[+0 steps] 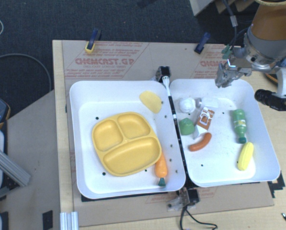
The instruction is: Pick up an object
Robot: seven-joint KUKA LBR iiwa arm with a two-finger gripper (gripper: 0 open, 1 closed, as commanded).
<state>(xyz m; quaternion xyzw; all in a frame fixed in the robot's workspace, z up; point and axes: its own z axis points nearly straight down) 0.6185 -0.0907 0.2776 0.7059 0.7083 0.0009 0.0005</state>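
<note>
My gripper (223, 81) hangs over the far rim of the right bin (257, 171), fingers pointing down with nothing seen between them. In that bin lie a white ball (186, 104), a green cup-like piece (186, 126), a small orange and white carton (205, 118), a toy sausage (200, 142), a green bottle (239, 124) and a yellow corn cob (245, 156). All of them sit nearer the camera than the gripper, apart from it.
The left bin (80, 109) holds a yellow divided tray (127, 142), a yellow chip-shaped piece (151, 101) and a toy carrot (161, 168). A black divider clip (163, 73) sits between the bins. Clamps (91, 41) hold the board's far edge.
</note>
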